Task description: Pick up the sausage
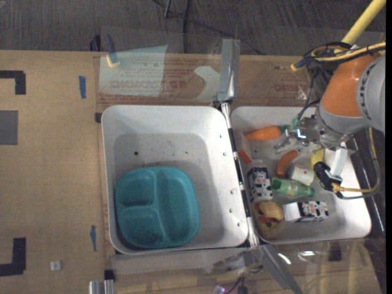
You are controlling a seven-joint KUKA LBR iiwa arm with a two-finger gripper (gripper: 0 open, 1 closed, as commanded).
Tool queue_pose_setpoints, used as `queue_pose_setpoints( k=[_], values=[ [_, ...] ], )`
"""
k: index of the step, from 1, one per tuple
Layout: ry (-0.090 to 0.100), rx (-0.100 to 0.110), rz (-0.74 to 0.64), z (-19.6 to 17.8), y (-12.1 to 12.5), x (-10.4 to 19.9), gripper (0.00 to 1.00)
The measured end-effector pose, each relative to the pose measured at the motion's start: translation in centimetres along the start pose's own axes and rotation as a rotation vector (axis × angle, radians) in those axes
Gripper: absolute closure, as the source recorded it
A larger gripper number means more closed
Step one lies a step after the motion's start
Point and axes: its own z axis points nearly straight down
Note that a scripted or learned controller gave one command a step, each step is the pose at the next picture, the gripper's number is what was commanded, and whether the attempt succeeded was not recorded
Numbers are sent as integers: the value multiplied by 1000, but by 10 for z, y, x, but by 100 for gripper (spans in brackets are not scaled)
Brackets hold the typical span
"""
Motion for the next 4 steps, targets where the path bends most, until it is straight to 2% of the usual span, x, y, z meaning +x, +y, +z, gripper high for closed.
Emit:
queue_pose_setpoints(
  k=[1,2,3,4],
  values=[
    [-5,-6,2,-13,2,-3,100],
    [-5,-6,2,-13,2,-3,0],
    [-2,-1,16,0,-13,36,0],
    [0,-1,-2,-1,-18,10,0]
  ],
)
